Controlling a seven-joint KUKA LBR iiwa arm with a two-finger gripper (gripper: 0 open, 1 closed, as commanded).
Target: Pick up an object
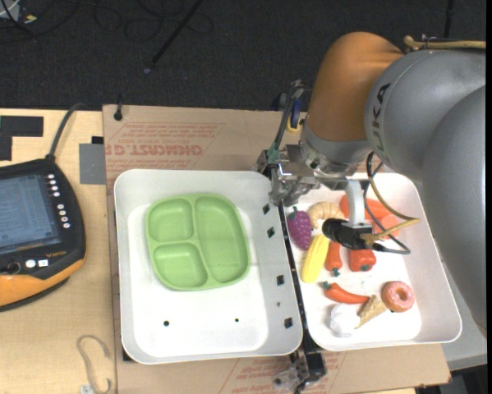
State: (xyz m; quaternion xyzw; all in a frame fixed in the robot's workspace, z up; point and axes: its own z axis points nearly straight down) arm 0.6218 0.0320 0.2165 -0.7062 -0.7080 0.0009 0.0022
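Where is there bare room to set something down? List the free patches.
Left bin: a bare strip along its front, below the green divided tray. Right bin: a small patch right of the donut. The right bin's middle is crowded with toy food, including the corn, beneath the arm.

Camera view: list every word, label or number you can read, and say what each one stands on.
"KUKA": grey letters running down the arm's grey housing, seen at a slant.
Red printing on the cardboard sheet above the left bin: upside down and blurred, not readable.
Screen text on the orange-edged pendant: too small to read.
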